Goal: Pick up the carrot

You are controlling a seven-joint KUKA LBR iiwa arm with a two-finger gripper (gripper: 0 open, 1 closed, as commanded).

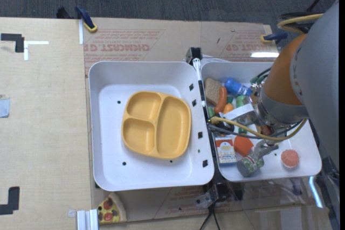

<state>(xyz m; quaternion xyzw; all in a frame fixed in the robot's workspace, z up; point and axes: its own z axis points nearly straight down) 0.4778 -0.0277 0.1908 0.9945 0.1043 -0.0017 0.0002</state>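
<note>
Carrot point(221, 98): right bin point(307, 167), upper-left, beside bread, among clutter. Arm point(302, 78) overhangs bin; jaws point(253, 161) low, near front wall, state cannot tell. Step: approach. Next: shift jaws back toward carrot, descend.

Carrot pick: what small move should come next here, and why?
Probably shift the gripper toward the bin's far-left corner. It sits low over the near part of the right bin, while what looks like the carrot lies beside the bread slice, untouched.
</note>
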